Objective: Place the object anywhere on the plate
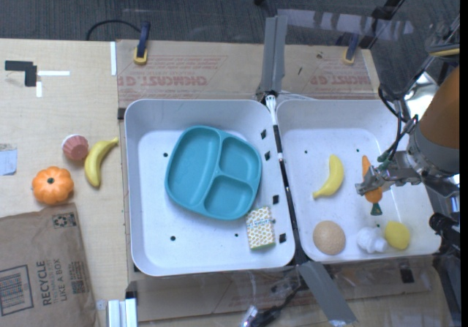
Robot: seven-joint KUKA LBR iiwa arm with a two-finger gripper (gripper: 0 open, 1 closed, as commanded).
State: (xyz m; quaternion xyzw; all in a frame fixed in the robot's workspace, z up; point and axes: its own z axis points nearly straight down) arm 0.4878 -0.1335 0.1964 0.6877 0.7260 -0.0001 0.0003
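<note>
Near edge of right bin [307,124]: beige egg [329,237], white lump [371,242], lemon [397,235], crowded together. Just beyond, gripper [374,188] low over the carrot [369,181], orange showing on both sides of the tips; cannot tell whether closed on it or merely touching. Likely a shallow pinch: could slip on lifting and roll against the lemon. Banana [330,176] just left, open to a knock on the sweep across. Left bin: small patterned box [260,228] touching the plate's near rim, teal divided plate [213,171] tilted beyond; a drop near the rim could slide off.
</note>
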